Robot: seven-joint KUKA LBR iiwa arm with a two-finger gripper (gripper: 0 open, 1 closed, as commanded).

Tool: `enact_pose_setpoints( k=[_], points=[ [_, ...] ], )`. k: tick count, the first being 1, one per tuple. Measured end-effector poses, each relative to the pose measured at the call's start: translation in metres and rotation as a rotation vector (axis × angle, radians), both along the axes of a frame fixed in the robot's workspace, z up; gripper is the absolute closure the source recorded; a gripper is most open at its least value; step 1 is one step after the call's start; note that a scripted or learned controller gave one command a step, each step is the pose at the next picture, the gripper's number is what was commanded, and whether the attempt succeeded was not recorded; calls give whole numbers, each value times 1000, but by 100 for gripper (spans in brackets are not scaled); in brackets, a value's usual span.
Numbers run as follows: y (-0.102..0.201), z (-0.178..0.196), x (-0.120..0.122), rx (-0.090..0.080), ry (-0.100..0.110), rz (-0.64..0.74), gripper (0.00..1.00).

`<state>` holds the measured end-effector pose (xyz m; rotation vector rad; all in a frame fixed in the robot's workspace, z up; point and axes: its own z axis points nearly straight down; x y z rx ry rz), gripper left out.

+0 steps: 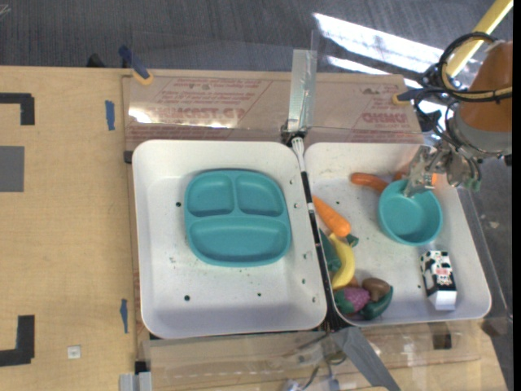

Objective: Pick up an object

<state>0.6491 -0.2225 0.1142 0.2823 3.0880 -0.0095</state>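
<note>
Tan wooden bench (57, 243) (blue tape bits) against dark grey floor (203, 10).

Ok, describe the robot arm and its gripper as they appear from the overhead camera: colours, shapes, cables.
The arm is a rounded body with a broad orange band over a grey section. Black cables loop around its upper part, and a yellow strip runs slantwise behind it. The gripper below is a small greyish metal assembly with slim pale fingers and a spot of orange; its finer detail is blurred.

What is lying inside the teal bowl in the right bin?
The teal bowl looks bare inside: its teal floor shows with nothing lying on it. The pincer hangs over its upper rim and covers that small part, so what lies there cannot be seen.
</note>
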Motion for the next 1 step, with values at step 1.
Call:
enact_pose_setpoints(
  k=[1],
  points=[
    [-3, -15, -65, 5, 20, -63, 100]
  ],
)
